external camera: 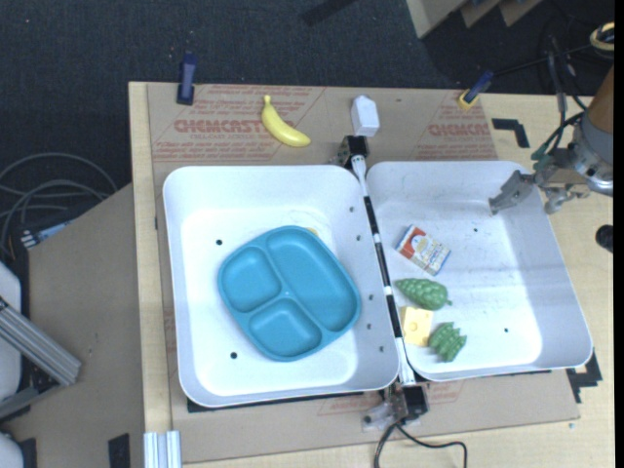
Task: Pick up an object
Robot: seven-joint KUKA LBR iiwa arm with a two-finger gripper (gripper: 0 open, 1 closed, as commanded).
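The right bin (526,291) holds a small red and white box (422,249), a green bumpy piece (421,292), a yellow block (417,326) and a second green piece (448,341), all near its left wall. My gripper (531,195) hangs over the bin's upper right corner, far from these objects. Its fingers are spread open, with nothing between them. One fingertip (505,199) points down and left toward the bin floor.
In the left bin (195,222) lies a blue divided tray (286,292). A yellow banana (283,125) and a small white object (365,115) rest on the bench behind the bins. Cables run along the right edge.
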